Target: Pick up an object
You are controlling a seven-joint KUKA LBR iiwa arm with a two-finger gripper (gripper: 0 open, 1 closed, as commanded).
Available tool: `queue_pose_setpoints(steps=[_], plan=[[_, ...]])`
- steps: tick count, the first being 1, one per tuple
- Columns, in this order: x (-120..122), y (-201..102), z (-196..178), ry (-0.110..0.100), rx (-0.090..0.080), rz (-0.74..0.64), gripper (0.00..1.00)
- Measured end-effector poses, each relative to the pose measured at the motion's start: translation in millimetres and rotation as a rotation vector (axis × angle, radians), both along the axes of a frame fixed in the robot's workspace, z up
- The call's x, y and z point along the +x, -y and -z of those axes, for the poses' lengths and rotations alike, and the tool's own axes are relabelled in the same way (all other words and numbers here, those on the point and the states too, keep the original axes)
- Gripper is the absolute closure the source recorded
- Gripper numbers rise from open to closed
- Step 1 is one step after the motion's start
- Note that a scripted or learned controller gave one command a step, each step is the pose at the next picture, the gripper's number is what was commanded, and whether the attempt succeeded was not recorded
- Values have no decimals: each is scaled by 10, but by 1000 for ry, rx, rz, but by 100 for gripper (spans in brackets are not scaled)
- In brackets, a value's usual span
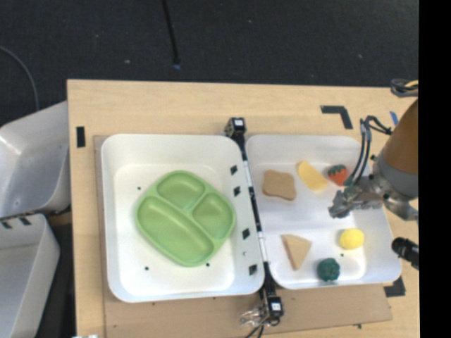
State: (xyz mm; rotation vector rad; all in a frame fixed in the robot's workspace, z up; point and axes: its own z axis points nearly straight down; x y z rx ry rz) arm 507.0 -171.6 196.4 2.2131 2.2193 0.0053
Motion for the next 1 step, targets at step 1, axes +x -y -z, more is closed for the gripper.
queue_pose_setpoints(steps=[1], plan=[[15,11,-220,-3,1,0,100]])
